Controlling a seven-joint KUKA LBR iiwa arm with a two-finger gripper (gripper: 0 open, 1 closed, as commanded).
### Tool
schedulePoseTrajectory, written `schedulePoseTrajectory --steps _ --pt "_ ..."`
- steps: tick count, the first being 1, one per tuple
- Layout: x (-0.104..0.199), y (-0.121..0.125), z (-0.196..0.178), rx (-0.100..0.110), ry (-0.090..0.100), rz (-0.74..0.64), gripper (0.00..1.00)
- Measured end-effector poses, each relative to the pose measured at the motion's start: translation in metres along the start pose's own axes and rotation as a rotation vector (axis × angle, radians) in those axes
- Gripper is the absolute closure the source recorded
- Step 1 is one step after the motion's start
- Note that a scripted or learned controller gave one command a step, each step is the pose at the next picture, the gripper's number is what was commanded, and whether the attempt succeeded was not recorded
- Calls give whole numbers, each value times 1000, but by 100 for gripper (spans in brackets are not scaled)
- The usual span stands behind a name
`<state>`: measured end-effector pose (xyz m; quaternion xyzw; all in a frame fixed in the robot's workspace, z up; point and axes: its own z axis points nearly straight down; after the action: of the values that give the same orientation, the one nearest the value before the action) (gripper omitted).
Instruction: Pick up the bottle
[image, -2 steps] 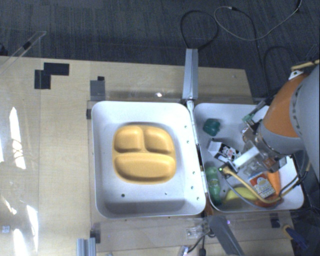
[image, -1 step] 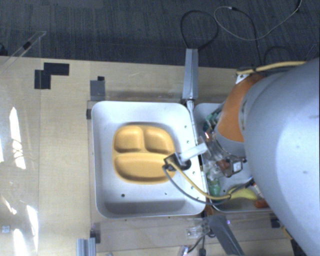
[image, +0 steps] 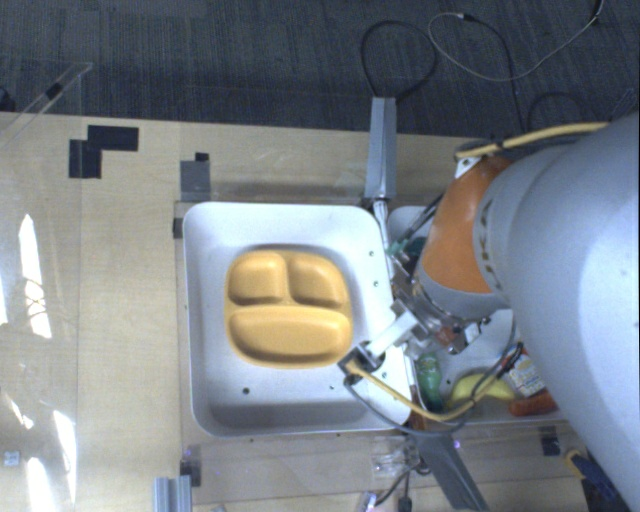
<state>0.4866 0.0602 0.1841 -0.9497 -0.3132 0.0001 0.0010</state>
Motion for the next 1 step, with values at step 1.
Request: schedulePoseTrajectory --steps 1 --pt "0 0 0 0 0 0 0"
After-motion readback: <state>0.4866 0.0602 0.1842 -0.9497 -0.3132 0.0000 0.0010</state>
